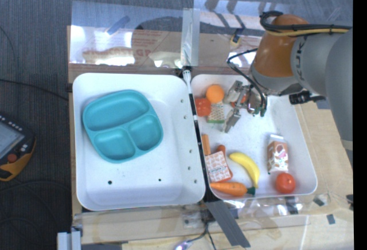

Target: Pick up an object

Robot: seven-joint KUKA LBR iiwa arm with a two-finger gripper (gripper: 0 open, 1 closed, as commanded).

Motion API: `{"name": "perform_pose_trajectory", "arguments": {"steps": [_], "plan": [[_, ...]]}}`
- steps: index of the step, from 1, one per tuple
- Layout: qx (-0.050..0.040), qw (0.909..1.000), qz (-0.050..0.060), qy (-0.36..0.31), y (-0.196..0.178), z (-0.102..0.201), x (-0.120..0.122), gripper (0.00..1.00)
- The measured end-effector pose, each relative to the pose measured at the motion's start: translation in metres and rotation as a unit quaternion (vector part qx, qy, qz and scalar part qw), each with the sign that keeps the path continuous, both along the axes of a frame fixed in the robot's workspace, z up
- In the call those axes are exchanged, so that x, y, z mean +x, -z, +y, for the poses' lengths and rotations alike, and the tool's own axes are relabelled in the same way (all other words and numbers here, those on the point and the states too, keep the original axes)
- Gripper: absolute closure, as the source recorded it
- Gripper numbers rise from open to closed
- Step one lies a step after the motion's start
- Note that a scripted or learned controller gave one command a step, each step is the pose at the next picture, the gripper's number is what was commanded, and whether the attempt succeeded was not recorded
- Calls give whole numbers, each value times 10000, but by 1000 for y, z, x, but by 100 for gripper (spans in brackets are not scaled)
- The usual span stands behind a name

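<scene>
In the right bin's (304, 145) upper half, tool (234, 106) apart, bare floor alongside.

A round orange fruit (215, 94) lies at the far left corner of the right-hand white bin (302, 128). A red tomato-like piece (203, 106) and a small green-and-white packet (217, 113) lie just beside the orange, on its near side.
</scene>
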State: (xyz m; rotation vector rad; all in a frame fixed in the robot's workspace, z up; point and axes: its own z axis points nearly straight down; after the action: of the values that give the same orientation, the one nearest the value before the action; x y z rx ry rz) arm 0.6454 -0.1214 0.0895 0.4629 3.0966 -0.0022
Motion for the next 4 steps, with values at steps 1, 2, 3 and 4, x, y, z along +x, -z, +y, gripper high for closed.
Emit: {"name": "perform_pose_trajectory", "arguments": {"steps": [1,2,3,4], "plan": [[4,9978,-1,660,-1,-10,-90,0],[7,9957,-19,921,0,-9,-20,0],[-12,10000,-8,81,-1,-72,-66,0],[20,9998,-18,205,-1,-96,-151,0]]}}
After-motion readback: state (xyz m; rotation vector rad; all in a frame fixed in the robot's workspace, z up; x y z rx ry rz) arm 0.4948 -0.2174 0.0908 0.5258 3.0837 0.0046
